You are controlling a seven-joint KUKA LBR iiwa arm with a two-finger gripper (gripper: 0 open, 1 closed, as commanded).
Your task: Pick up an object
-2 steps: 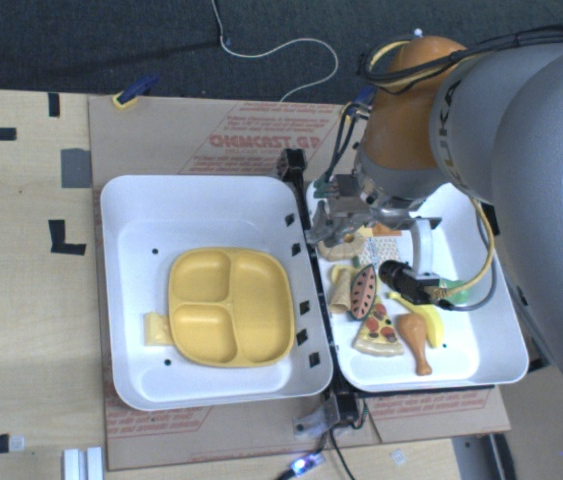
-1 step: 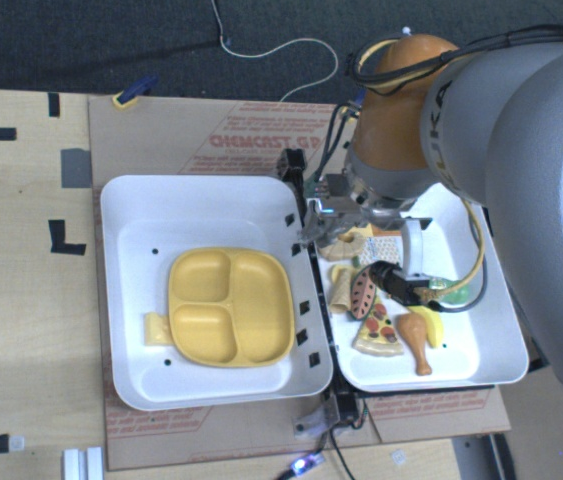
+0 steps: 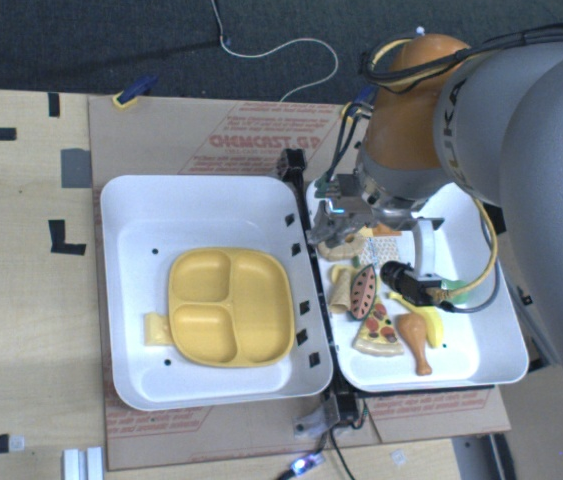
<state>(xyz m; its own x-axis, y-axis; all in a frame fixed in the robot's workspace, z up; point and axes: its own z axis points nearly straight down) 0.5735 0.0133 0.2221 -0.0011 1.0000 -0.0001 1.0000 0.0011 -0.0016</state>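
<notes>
A bulky grey arm (image 3: 521,118) with an orange band (image 3: 416,98) and trailing black and yellow cables (image 3: 476,293).

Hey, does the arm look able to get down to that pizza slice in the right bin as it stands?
Probably yes. The pizza slice lies uncovered near the right bin's front, with the drumstick close beside it. The gripper sits farther back in the same bin, so a short move should reach it.

- 1 fixed camera looks down at a slant from above the bench.
- Both white bins (image 3: 121,298) sit mid-frame, fairly near.
- The arm (image 3: 501,118) enters from the right.
</notes>
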